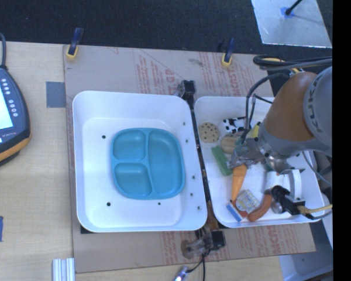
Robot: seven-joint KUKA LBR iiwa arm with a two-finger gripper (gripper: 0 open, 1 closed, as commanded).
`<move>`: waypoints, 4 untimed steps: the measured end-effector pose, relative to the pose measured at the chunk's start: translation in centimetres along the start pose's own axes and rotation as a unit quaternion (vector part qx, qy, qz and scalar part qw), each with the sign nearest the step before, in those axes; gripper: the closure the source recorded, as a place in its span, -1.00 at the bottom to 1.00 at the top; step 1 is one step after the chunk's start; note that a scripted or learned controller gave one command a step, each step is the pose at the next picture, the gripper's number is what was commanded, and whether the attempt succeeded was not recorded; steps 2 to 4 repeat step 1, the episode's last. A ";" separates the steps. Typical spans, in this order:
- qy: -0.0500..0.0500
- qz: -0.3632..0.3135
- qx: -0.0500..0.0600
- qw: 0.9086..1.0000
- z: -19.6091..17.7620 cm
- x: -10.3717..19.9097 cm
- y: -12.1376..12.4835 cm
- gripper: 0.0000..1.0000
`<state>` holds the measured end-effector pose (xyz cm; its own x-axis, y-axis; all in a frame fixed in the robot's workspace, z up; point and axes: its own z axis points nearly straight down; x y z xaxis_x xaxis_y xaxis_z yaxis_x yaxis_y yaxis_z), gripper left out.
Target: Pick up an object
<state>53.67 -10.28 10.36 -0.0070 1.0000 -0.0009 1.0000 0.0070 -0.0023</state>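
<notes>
1. Two white bins sit side by side on the bench. The left bin [88,157] has a blue divided plate [147,163] lying flat in the middle of it.
2. The right bin [217,212] is where all the small stuff is: a round cookie [208,132] near its top left corner, a black-and-white toy [233,124] just to the right of that, a green piece [221,160] lower down, a carrot [238,181] pointing down toward the front, and a sausage [260,208] near the front edge with a small packet [246,201] touching it.
3. The arm [292,113] comes in from the right and hangs low over the right bin (orange band and all).
4. The gripper [243,154] is down right above the top end of the carrot, beside the green piece. Honestly can't tell if it's gripping anything or not, too much clutter there.
5. A handheld controller [3,119] sits off at the left edge of the bench.
</notes>
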 end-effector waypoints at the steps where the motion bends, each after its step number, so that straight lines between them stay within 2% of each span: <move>1: 0.001 0.001 0.000 1.000 -8.9 7.2 3.1 1.00; 4: 0.001 0.001 0.000 1.000 -8.9 7.2 3.1 1.00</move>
